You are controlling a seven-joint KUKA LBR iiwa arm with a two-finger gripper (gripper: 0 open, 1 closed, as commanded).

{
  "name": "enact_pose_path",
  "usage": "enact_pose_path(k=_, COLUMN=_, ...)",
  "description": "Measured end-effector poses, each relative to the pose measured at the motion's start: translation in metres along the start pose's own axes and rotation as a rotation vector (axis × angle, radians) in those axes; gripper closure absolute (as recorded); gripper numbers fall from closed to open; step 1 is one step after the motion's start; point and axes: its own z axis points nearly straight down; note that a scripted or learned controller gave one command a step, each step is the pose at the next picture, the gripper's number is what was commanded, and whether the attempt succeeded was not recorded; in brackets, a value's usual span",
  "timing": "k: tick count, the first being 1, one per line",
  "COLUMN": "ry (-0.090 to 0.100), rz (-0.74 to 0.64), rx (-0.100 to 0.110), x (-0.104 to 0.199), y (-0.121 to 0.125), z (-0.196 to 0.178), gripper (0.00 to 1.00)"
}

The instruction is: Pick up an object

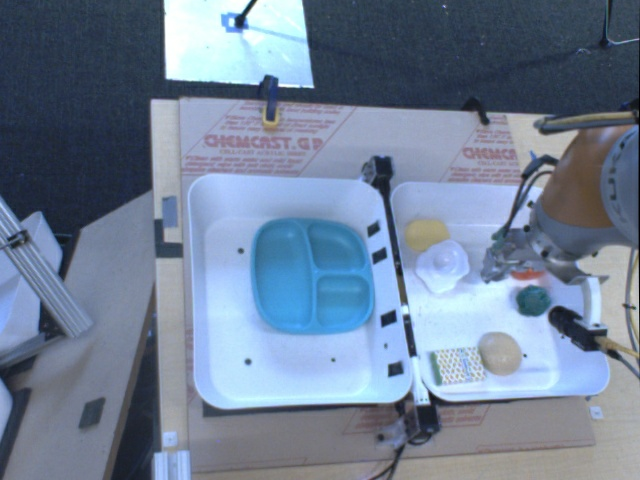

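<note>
Wooden bench [120,298], two white bins [230,388], dark carpet [80,68]

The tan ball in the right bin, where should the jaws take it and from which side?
Across the middle of the tan ball, coming straight down from above. It is round and sits apart from the checkered block beside it, so its sides look free.

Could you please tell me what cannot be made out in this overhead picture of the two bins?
- The two-finger gripper in the camera view: too small and blurred to tell how it is set.
- A small orange-red thing in the right white bin: mostly covered by the grey arm, so its shape is unclear.
- The patterned rectangular block: its print is too small to read.
- The arm's upper part: cut off by the right edge.
</note>
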Motion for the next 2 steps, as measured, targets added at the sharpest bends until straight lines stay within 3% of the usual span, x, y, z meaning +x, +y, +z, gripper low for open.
enact_pose_path(k=2, ry=-0.002, rz=-0.005, rx=-0.005, x=0.0, y=0.021, z=-0.117, gripper=1.0)
